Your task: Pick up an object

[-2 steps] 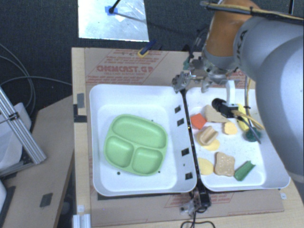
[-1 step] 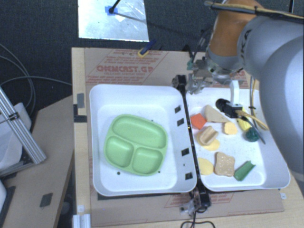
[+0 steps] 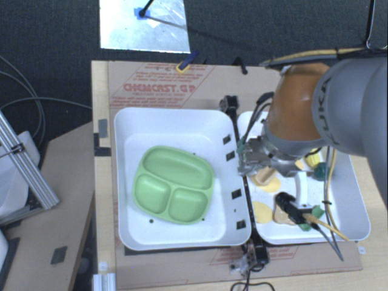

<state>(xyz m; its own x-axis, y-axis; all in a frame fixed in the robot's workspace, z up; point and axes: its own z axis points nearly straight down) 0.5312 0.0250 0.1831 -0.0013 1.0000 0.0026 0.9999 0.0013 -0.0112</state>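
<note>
My gripper [image 3: 253,161] hangs low over the left side of the right bin [image 3: 357,220], close to the wall between the two bins. Just under it lies a tan, rounded object [image 3: 265,176], touching or nearly touching the gripper's tip. A flat yellow piece [image 3: 262,211] lies nearer the front of that bin. More small items sit to the right: a yellow one [image 3: 312,159], a green one [image 3: 320,173] and a white bar [image 3: 301,188]. The arm's orange band and grey body hide the back of this bin.
The left bin [image 3: 130,132] holds a green divided plate [image 3: 174,185] with three compartments. Black clips line the wall between the bins. Beyond the bins lie cardboard with red lettering [image 3: 157,86] and a shiny sheet [image 3: 143,17].
</note>
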